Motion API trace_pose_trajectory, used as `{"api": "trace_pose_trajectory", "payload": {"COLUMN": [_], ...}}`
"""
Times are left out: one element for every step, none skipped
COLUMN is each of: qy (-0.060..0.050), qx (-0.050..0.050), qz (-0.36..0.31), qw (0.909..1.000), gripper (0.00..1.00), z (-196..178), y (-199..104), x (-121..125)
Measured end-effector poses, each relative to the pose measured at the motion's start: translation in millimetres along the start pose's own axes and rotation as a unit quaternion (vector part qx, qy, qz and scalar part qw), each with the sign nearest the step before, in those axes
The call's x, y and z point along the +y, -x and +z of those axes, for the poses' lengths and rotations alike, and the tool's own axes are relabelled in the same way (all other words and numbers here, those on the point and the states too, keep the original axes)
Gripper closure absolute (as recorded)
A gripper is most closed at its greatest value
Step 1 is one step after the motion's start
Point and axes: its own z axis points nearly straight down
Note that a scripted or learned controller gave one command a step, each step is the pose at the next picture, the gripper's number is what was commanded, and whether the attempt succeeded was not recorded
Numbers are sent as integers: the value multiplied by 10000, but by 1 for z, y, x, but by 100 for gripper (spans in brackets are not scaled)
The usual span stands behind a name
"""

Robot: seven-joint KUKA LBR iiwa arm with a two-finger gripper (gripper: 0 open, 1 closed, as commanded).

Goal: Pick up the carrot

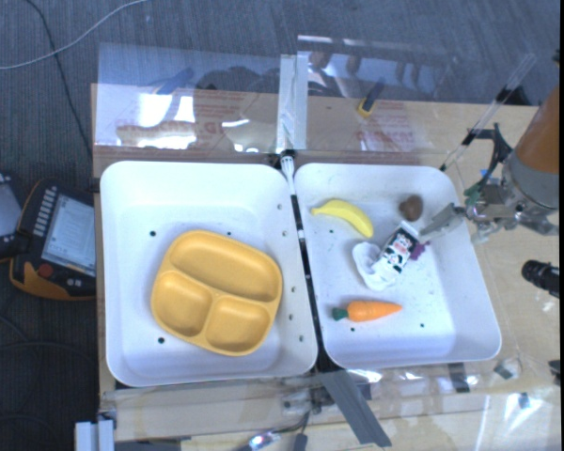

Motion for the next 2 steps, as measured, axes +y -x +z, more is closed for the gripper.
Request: {"api": "trace_pose_trajectory", "payload": {"qy": [-2,-3], "qx": [7,7], "qz": [-16,-15], "qw": [10000,10000], "gripper": [100,0], "z": [-9,-8], "y": [-2,-2], "x": [1,1]}}
